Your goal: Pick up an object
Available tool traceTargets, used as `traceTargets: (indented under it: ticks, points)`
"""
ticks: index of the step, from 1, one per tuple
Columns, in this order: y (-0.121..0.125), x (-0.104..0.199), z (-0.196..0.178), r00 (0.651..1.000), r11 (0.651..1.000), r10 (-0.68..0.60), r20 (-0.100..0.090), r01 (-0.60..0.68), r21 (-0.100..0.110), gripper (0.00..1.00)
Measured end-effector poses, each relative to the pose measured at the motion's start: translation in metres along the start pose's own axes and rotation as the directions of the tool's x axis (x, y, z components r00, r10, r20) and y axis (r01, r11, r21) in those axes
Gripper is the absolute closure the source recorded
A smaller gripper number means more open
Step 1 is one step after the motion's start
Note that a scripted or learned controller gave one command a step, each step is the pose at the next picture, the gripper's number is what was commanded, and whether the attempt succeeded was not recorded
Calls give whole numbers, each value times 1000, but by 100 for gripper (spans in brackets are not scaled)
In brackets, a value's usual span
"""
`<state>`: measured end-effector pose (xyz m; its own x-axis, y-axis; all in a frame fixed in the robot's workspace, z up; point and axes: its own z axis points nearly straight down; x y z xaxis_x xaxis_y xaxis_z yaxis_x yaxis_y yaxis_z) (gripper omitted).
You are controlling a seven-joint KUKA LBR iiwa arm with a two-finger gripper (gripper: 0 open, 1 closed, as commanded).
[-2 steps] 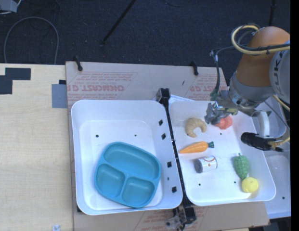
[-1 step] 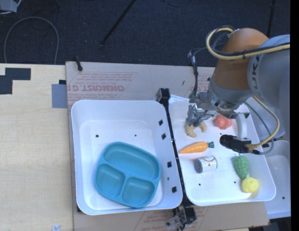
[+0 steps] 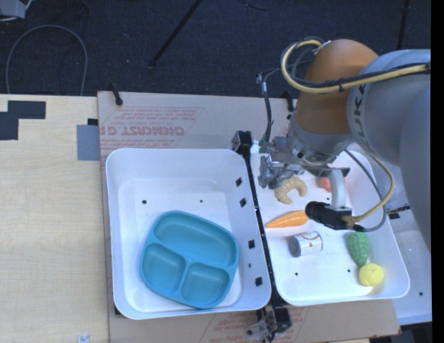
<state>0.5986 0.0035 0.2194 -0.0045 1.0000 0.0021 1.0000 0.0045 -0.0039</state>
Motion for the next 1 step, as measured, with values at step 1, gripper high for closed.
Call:
traceTargets:
  ticks: [1]
  points:
    - [-2, 54, 9, 1000, 1000, 0, 1, 0, 2, 100]
